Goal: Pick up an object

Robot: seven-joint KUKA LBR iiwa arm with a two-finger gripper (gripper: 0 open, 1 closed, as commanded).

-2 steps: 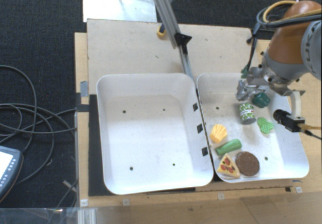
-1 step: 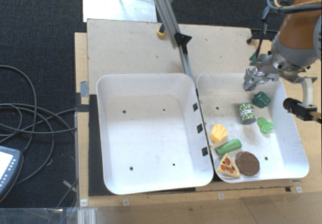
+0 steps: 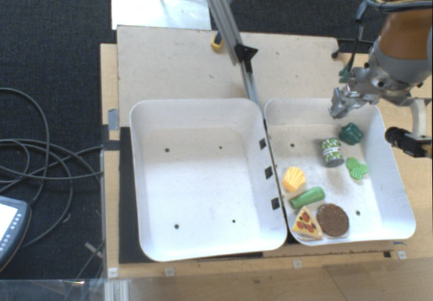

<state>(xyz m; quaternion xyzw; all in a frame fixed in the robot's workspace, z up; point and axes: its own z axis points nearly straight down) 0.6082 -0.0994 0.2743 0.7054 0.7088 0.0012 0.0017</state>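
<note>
Dark carpet surrounds a tan bench [image 3: 176,63] bearing two white bins. Nearest the camera, at the right bin's [image 3: 385,157] six o'clock edge, lie a pizza slice [image 3: 307,223] and a brown disc [image 3: 333,220], touching or nearly so. Just beyond, a green pickle-shaped piece [image 3: 308,197] lies beside a yellow shell-shaped piece [image 3: 293,178]. At three o'clock sits a light green ridged piece [image 3: 358,169]. Farther back, a green can [image 3: 331,152] lies near a dark green piece [image 3: 351,134] at one o'clock. The gripper [image 3: 340,107] hangs over the bin's twelve o'clock rim, just above the dark green piece; nothing is seen in it, and finger spacing cannot be told. The left bin [image 3: 145,178] sits alongside at nine o'clock.
</note>
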